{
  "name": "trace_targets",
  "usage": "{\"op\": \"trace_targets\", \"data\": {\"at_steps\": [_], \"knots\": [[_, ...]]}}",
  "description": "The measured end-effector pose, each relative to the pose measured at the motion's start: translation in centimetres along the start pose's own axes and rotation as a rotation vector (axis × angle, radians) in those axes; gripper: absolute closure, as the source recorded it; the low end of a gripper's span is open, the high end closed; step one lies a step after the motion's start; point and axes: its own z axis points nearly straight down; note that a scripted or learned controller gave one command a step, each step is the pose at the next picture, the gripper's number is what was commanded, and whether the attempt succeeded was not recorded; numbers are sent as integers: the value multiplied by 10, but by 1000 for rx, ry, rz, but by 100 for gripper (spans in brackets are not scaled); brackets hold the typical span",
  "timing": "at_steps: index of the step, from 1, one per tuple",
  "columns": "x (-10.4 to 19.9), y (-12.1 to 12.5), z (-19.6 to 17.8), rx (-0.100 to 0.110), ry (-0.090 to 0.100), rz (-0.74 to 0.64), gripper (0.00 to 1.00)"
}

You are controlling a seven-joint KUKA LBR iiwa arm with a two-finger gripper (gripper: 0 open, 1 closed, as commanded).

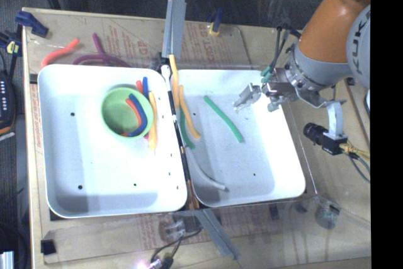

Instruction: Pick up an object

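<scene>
Jaws of the gripper (pixel 257 96) hover spread and empty at the right bin's (pixel 286 179) two o'clock, well off the green strip (pixel 223 118) lying near its centre, so a straight descent likely closes on bare floor.

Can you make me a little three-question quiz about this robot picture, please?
1. True or false: the round green plastic bowl sits in the left white bin.
2. Which bin holds the long green flexible stick? A) left bin B) right white bin C) neither
3. Fill in: the grey metal gripper hovers over the ____ bin.

Key:
1. True. The bowl is in the left bin, with red, blue and yellow sticks in or beside it.
2. B. The stick lies slanted on the right bin's floor.
3. Right. The gripper is above that bin's upper part, near the stick's upper end.
</scene>
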Motion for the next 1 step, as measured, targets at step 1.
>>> {"op": "trace_targets", "data": {"at_steps": [1], "knots": [[-23, 37, 108, 1, 0, 65, 0]]}}
